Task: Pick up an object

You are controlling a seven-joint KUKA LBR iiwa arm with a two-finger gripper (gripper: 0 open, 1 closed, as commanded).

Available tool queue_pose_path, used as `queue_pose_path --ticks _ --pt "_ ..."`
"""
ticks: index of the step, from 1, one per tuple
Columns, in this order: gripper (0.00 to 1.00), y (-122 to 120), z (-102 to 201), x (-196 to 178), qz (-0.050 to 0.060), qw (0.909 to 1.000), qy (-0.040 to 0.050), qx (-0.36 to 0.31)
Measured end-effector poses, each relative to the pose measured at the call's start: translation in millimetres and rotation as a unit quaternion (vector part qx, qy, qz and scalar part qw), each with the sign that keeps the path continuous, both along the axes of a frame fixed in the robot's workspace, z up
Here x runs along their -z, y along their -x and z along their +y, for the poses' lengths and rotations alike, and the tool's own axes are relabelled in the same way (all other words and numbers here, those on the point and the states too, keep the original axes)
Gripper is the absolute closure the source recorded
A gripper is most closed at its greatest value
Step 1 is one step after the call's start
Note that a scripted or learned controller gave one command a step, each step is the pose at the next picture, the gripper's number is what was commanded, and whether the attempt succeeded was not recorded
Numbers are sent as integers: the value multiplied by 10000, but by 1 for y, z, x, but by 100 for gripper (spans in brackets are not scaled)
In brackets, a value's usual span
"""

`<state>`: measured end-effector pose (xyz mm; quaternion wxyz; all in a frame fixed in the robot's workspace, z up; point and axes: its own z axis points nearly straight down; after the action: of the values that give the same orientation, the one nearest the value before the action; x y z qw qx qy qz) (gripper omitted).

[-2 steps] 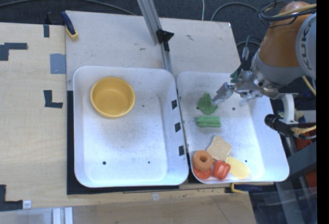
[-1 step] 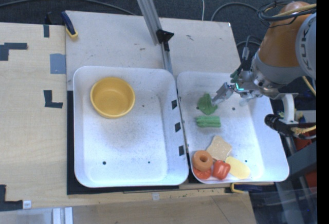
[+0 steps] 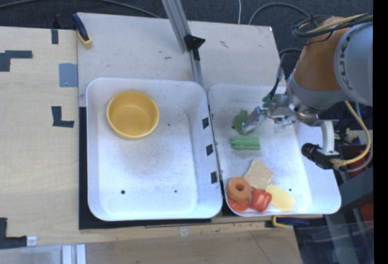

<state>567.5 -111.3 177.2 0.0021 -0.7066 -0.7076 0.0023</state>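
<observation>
My end effector (image 3: 248, 125) hangs low in the right bin (image 3: 315, 196), touching a green piece (image 3: 240, 118); grip state unreadable. A green pod (image 3: 245, 144) lies just below, long axis left-right.

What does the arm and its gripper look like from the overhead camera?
The arm is grey with a broad orange band above the wrist. The gripper is pale metallic grey, with black and yellow cables looping beside it.
</observation>
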Motion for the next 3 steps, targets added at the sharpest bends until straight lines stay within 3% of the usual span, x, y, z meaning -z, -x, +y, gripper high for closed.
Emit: queue_pose_path --ticks 1,2,3 --pt "0 -5 6 61 8 10000 -3 -2" --pt "0 -6 6 88 -35 10000 10 0" --pt "100 -5 7 78 -29 10000 3 -4"
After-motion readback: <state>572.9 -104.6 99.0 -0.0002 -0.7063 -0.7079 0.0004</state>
